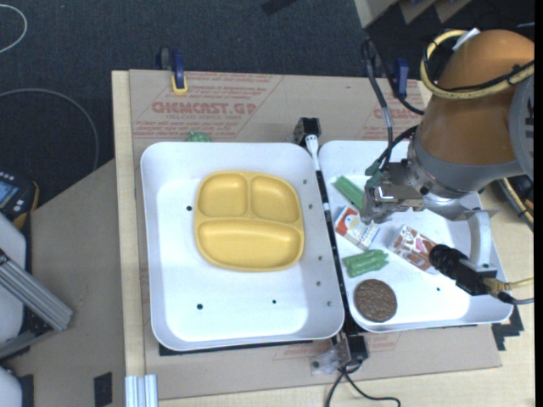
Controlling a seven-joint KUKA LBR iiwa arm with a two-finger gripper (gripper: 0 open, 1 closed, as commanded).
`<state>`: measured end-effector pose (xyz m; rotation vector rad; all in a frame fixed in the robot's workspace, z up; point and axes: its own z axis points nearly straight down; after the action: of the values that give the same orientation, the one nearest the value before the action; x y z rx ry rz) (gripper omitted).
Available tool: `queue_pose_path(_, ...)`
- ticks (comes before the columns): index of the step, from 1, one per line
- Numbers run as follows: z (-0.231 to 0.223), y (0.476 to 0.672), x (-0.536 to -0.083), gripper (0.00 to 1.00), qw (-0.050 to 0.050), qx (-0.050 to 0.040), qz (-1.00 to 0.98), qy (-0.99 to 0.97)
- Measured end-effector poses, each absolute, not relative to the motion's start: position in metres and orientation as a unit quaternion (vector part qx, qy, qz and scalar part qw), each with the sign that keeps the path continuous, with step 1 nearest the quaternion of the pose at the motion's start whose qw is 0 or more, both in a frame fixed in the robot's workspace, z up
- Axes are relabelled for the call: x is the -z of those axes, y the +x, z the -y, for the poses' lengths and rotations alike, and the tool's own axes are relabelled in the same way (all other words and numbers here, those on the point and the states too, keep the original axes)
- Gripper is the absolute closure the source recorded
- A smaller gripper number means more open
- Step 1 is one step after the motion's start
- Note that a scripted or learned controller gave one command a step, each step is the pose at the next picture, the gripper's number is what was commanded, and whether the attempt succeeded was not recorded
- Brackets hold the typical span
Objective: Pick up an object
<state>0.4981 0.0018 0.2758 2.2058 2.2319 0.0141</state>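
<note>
Apparently the small things lie together in the right bin [433,305] so that the arm, which comes from the right, can reach any of them, while the left bin [237,305] bears a yellow plate [249,220]. We see the gripper [372,214] low over the packet [348,224], just beside it, with a green pod [365,263] and a brown disc [375,299] near. The wrist is bent steeply down, and we cannot tell if the gripper is released or clenched, or if it grasps anything.
</note>
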Motion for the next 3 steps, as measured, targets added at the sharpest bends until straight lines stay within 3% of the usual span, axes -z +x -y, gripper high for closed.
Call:
queue_pose_path(1,0.056,0.480,-0.347,1.00,0.004,-0.0027,-0.705,0.709)
queue_pose_path(2,-0.017,0.478,-0.268,1.00,-0.004,0.0023,-0.710,0.705)
queue_pose_path(3,-0.089,0.480,-0.344,1.00,0.002,-0.0046,-0.711,0.704)
